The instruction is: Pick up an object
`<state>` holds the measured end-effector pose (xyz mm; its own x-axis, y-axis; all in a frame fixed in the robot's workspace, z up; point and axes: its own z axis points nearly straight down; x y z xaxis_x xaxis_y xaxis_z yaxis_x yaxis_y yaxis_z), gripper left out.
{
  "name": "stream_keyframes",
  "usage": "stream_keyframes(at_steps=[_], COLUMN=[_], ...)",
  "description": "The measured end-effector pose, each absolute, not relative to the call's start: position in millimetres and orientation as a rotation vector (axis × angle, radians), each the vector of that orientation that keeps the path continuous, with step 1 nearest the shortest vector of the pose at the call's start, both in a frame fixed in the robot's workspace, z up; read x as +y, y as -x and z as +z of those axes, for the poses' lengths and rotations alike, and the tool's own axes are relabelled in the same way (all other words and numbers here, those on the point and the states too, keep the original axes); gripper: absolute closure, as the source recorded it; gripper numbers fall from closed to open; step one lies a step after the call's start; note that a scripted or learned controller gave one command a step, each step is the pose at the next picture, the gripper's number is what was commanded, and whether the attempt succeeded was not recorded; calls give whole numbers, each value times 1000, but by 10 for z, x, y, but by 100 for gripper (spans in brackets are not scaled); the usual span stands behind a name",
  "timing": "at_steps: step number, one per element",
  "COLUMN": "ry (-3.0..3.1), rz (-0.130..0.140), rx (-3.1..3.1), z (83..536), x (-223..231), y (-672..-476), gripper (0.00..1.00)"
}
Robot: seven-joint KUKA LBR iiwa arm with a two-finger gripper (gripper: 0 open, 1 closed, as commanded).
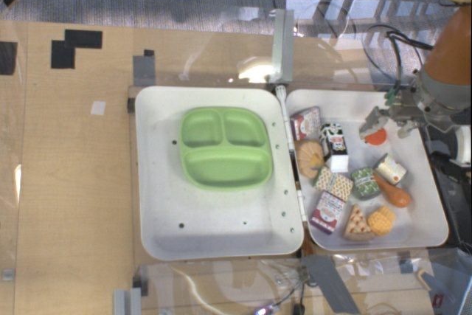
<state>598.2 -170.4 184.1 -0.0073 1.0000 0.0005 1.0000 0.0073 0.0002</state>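
The gripper point(389, 119) hangs over the upper right part of the right bin point(436, 221); whether it is open or closed cannot be told from this view, and no item is seen between its parts. Positions below are given relative to the red piece point(375, 136), which lies on the bin floor just beneath and to the left of the gripper. The black-and-white carton point(335, 136) stands to the left of the red piece, and the red-labelled box point(306, 122) lies farther left, near the bin wall. The small cylinder point(391, 170) and the orange carrot point(393, 192) lie below the red piece, toward the front. The green box point(364, 183) lies below and slightly left. The green divided plate point(225, 147) rests in the left bin point(158, 217), well apart to the left.
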Motion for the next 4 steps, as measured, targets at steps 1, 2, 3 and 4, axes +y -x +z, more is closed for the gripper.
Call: stream_keyframes(at_steps=[1,2,3,4], ry=[2051,2045,2044,2140], rz=[-4,-5,-5,-9], rx=[-2385,-2394,-2395,-2313], z=[1055,1154,1152,879], x=[-1725,-1719,-1716,-2054], y=[-6567,-6592,-6592,-6234], gripper=[0,100,0,0])
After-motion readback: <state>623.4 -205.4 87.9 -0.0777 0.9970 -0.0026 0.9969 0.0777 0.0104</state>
